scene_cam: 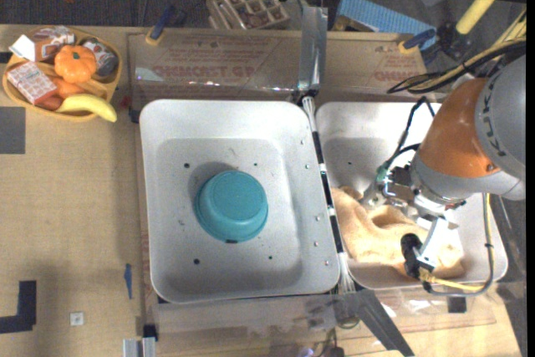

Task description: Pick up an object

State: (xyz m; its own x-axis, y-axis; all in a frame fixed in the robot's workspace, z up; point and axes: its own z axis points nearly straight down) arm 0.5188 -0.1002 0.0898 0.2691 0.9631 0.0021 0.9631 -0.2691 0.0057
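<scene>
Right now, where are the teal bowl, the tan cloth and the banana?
teal bowl point(232, 205): camera view, the middle of its upward-facing surface.
tan cloth point(355, 235): camera view, its uncovered left part.
banana point(86, 104): camera view, the middle of its length.

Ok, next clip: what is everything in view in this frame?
left bin: one, white, middle of the bench
right bin: one, white, beside the left bin
bowl: one, teal, centre of the left bin
cloth: one, tan, near side of the right bin
basket: one, yellow, far left of the bench
pumpkin: one, orange, in the basket
banana: one, yellow, at the basket's edge
cardboard panel: one, brown, behind the bins
arm: one, grey with orange band, over the right bin
</scene>
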